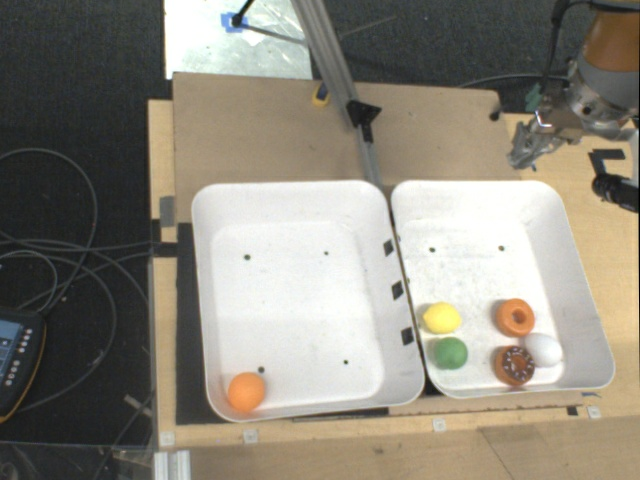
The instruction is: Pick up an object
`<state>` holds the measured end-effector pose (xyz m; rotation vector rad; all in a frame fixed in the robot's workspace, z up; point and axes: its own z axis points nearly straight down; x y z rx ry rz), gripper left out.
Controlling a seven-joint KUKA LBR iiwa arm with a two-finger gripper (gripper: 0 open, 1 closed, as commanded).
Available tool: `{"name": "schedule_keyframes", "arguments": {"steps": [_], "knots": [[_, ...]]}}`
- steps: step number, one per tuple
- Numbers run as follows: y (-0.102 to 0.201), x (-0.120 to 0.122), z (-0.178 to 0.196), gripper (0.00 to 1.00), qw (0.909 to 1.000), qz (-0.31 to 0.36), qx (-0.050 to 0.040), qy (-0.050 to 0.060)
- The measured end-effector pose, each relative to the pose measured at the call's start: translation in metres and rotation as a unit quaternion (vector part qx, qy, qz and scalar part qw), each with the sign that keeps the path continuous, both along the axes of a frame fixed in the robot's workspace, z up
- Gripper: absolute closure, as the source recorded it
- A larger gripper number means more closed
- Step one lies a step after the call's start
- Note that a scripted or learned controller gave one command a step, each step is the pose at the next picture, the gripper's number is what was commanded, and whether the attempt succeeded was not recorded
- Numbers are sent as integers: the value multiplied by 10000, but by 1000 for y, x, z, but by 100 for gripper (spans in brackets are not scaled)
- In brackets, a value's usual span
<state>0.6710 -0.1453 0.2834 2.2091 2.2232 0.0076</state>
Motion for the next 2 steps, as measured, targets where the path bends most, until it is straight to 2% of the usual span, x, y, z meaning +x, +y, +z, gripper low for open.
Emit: {"name": "schedule_keyframes", "arguments": {"steps": [2], "knots": [[96,-1,-6,100,10000,17,16,34]]}}
